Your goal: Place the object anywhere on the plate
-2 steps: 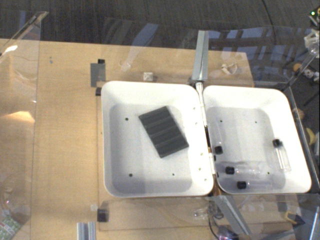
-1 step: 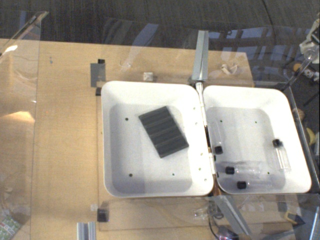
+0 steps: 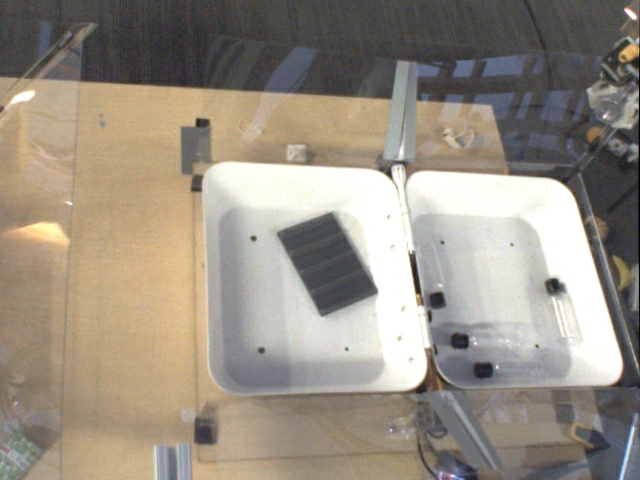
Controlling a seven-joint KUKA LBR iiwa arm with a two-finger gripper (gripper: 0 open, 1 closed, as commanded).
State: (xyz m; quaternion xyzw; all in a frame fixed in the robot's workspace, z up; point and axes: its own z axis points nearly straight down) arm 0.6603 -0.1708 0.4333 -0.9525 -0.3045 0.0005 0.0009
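The bench [image 3: 110,298] carries two white bins side by side. The left bin [image 3: 215,298] holds a dark ribbed plate [image 3: 327,263], lying flat near its centre. The right bin [image 3: 590,268] holds clear black-capped tubes [image 3: 495,341] along its near and right walls, well apart from the plate.

My pincer comes in from the right, so the right bin [image 3: 590,268] lies on my near side and the left bin [image 3: 225,298] beyond it, their walls touching. The plate [image 3: 327,263] lies in the middle of the far bin, turned askew. In the near bin, one tube [image 3: 562,308] lies along the wall closest to me. The other tubes [image 3: 490,343] lie together at the front, toward the shared wall. A rail [image 3: 403,108] runs back from the seam behind both bins, and a small block [image 3: 296,153] sits behind the far bin.
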